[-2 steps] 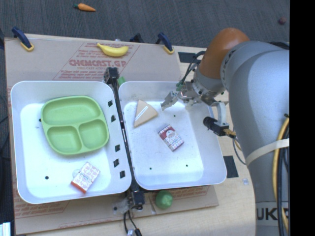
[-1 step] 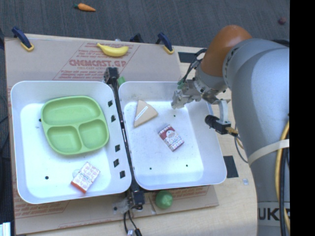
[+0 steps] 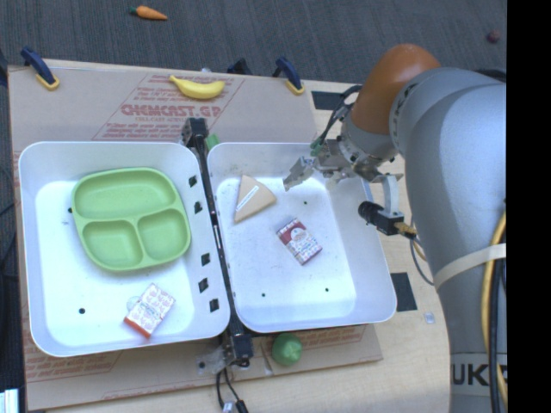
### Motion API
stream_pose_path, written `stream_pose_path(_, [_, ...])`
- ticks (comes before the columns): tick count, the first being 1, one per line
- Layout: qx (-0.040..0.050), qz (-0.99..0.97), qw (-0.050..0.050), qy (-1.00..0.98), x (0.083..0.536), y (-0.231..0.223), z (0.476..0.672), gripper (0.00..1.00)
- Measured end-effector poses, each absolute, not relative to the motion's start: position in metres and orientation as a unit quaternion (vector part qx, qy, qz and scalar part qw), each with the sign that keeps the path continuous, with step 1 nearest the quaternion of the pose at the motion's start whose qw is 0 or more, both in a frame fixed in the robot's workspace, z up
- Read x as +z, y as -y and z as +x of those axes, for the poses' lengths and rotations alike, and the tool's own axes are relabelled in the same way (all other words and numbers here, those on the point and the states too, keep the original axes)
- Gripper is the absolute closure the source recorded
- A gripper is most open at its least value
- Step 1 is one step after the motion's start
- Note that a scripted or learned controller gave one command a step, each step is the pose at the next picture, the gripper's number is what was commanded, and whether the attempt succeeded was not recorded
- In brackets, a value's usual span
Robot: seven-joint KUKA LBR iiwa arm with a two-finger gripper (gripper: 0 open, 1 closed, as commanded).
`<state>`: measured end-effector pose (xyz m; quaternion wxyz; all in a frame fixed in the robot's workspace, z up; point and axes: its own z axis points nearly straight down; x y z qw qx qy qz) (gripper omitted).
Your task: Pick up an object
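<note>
Hand: the hand [image 3: 303,172] sits over the far edge of the right bin [image 3: 366,265], just beside the cheese wedge; how its tips stand cannot be told from here, and nothing shows between them
Arm: the grey arm [image 3: 448,170] comes in from the right, its orange band [image 3: 392,80] above the far right corner of the right bin
Cheese wedge: a pale cheese wedge [image 3: 253,198] lies in the right bin near its far left corner, close to the divide between the bins
Red box: a small red box [image 3: 299,241] lies near the middle of the right bin, apart from the wedge
Green plate: a green plate [image 3: 129,218] with three sections rests in the left bin [image 3: 34,256], towards its far side
Packet: a red and white packet [image 3: 149,309] lies near the front edge of the left bin
Banana: a banana [image 3: 197,85] lies on the cardboard sheet [image 3: 103,101] beyond the bins, at the far edge of the tabletop
Green ball: a green ball [image 3: 287,348] sits on the tabletop just outside the front edge of the right bin
Carrot: a carrot [image 3: 151,12] lies on the floor beyond the tabletop
</note>
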<state>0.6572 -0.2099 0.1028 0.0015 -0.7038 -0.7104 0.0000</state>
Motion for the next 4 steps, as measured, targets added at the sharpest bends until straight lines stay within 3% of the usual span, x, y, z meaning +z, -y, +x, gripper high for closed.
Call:
stream_pose_path(1, [0.0015, -0.705, 0.001, 0.709, 0.092, 0.211, 0.586, 0.00])
stream_pose_path(2, [-0.0001, -0.706, 0.001, 0.709, 0.092, 0.210, 0.639, 0.00])
stream_pose_path(3, [-0.0002, -0.704, 0.001, 0.710, 0.103, 0.210, 0.640, 1.00])
stream_pose_path(4, [-0.0001, -0.704, 0.001, 0.710, 0.103, 0.210, 0.640, 0.00])
